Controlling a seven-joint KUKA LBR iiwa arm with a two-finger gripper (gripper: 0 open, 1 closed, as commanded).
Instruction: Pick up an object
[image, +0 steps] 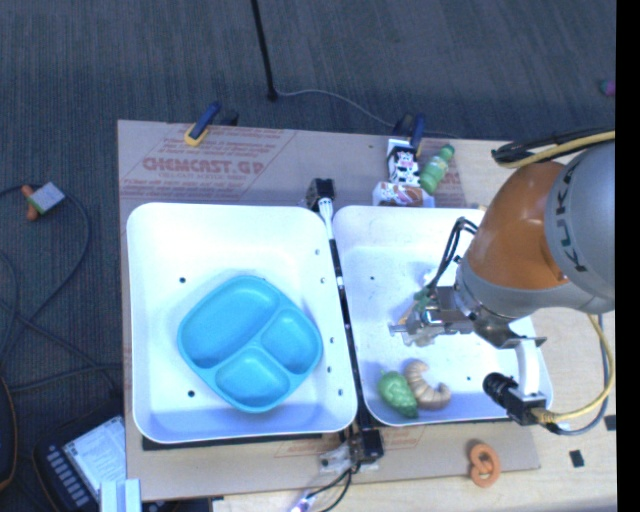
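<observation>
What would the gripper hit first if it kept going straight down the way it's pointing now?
Most likely the bare white floor of the right bin. The gripper points down above it, just up-frame of the green toy and the tan curved toy. Depth is unclear from this slant, so it might clip them.

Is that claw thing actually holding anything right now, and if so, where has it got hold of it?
Nothing shows between the fingers of the gripper. It hangs over the right bin, above the green and tan toys, which lie on the bin floor.
</observation>
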